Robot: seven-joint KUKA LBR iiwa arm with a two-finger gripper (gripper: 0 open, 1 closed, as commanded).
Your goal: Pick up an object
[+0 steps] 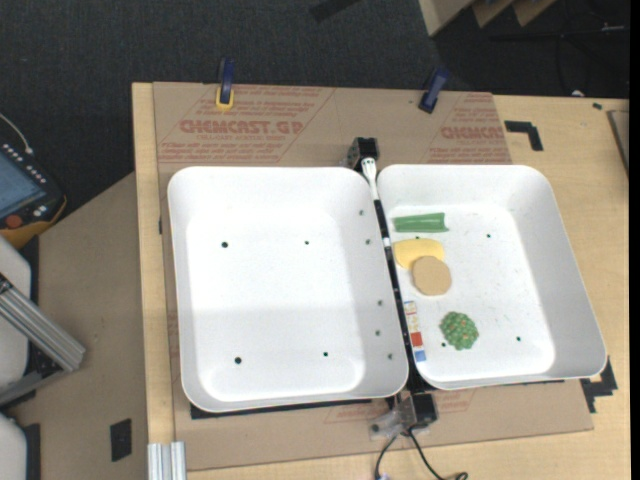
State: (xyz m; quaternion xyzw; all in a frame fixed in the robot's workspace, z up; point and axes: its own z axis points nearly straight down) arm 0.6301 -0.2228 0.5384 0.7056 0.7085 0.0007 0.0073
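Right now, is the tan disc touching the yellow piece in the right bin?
Touching. In the camera view the tan disc overlaps the lower edge of the yellow piece, with no white of the right bin between them.

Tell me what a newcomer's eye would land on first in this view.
First, the two white bins side by side on the brown board: the left bin and the right bin. Next, the small cluster of coloured things along the right bin's left side: a green strip at the top, a yellow piece touching a tan disc below it, and a bumpy green piece nearest the camera.
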